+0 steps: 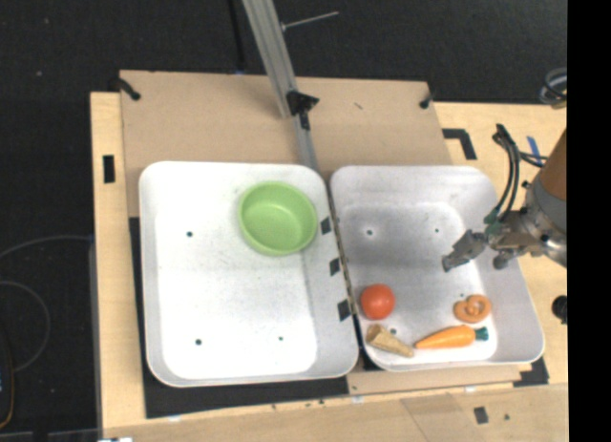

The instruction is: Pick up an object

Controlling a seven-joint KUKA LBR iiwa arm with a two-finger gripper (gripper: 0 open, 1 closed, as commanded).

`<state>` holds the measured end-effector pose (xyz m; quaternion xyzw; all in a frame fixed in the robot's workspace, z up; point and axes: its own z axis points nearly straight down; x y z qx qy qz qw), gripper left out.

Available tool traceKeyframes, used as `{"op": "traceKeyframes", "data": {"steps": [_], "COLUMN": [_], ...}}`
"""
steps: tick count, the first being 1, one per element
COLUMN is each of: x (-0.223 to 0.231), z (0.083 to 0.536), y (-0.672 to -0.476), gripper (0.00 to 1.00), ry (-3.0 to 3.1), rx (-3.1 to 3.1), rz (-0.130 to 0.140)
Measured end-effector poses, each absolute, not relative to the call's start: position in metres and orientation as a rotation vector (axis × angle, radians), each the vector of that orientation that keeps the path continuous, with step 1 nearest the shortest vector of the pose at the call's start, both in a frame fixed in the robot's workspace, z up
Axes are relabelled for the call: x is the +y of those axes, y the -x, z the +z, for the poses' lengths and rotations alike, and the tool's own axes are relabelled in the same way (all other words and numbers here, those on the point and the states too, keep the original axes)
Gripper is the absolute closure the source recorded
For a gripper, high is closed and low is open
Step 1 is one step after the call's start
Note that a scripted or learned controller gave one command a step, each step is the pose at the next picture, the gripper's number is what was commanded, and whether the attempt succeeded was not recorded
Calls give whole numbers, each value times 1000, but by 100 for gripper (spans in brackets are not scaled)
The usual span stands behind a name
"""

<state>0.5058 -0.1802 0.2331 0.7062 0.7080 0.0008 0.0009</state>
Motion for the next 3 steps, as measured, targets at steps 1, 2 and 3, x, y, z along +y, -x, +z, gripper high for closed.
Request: {"op": "traceKeyframes", "data": {"steps": [1, 2, 3], "x": [-180, -183, -189], "z": [233, 172, 113], "y": [-506, -499, -505], "gripper": [0, 0, 0], "ry": [-2219, -2224, -2224], "rx": [2220, 2223, 2222], "rz": [3, -5, -5]}}
